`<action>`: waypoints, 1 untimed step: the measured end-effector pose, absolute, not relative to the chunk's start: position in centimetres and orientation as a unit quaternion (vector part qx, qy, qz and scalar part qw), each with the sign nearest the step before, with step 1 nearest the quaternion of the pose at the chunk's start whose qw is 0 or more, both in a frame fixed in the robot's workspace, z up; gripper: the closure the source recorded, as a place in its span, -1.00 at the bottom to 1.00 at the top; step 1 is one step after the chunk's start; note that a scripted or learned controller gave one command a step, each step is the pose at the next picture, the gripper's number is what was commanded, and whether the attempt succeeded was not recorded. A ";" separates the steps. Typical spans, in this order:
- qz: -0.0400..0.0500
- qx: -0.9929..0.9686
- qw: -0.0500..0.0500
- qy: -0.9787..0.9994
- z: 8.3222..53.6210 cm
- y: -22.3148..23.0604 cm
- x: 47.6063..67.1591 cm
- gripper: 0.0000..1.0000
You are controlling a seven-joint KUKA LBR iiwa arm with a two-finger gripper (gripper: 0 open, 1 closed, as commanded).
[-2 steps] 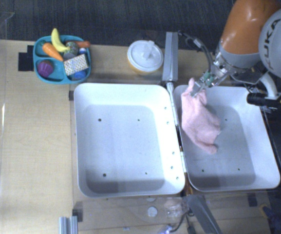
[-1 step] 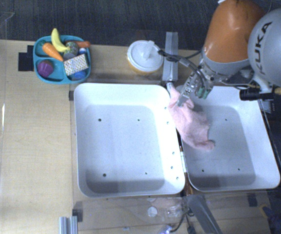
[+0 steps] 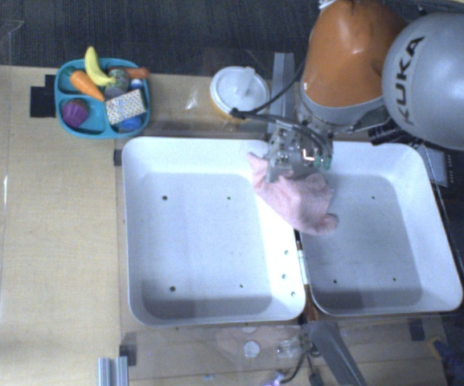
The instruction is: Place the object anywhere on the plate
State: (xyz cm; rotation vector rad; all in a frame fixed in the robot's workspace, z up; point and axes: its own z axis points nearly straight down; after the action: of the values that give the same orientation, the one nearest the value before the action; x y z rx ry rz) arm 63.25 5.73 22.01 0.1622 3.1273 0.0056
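A pink cloth (image 3: 302,201) hangs bunched over the seam between the two white bins, its top gathered up under my gripper (image 3: 284,170). The gripper is shut on the cloth's upper edge, and the cloth droops down and to the right from it. The blue divided plate (image 3: 64,125) sits on the bench at the far left, beyond the left bin's back corner. It carries a toy banana (image 3: 95,67), a carrot (image 3: 85,84), a purple piece (image 3: 75,112) and a speckled block (image 3: 127,104).
The left bin (image 3: 147,296) and the right bin (image 3: 424,292) stand side by side. A white lidded cup (image 3: 240,89) stands behind the left bin, close to the arm's wrist. The wooden bench top (image 3: 47,240) stretches out to the left.
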 end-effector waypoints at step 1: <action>0.002 0.000 0.005 1.000 21.5 10.5 62.3 1.00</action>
State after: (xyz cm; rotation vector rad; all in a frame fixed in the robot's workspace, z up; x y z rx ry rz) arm 62.29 10.47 21.53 0.0005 3.1318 0.0052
